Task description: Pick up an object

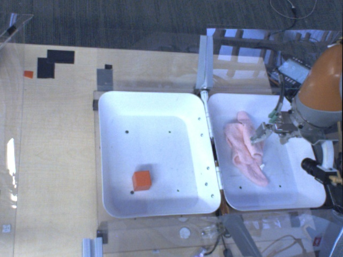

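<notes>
Fixed above the surface [53, 159], looking down at a slant and from a moderate distance. Takes in both white bins whole: left bin [112, 143] near frame center, right bin [300, 191] toward the right edge. Faces dark carpeted floor [134, 9] along the top. Catches the arm [321, 95] entering from the right.

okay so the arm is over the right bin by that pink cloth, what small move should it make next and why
Probably lower the gripper straight down onto the pink cloth. It sits at the cloth's right edge in the right bin, with no cloth visibly caught in it, so a short descent seems the likeliest way to get a hold.
</notes>
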### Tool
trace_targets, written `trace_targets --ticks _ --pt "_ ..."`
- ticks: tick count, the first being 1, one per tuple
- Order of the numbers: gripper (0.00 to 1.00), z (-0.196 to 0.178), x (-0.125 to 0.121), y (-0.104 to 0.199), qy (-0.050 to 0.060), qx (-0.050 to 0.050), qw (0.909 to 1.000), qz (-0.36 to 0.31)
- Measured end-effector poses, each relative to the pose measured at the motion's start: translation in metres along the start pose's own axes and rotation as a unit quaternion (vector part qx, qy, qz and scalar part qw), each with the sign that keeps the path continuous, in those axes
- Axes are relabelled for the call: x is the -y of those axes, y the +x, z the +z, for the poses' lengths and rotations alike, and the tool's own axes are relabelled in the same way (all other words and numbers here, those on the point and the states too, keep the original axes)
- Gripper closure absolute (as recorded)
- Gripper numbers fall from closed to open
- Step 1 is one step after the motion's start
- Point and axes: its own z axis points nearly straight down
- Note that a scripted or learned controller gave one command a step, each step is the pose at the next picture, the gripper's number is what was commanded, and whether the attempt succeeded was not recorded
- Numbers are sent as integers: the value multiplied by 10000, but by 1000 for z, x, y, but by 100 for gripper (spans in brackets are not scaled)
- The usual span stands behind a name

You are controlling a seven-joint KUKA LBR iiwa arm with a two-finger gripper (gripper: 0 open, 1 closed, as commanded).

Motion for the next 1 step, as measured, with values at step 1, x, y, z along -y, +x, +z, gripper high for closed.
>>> trace_targets --ticks 1 --pt "0 81 -7 -17 0 2 9999 135"
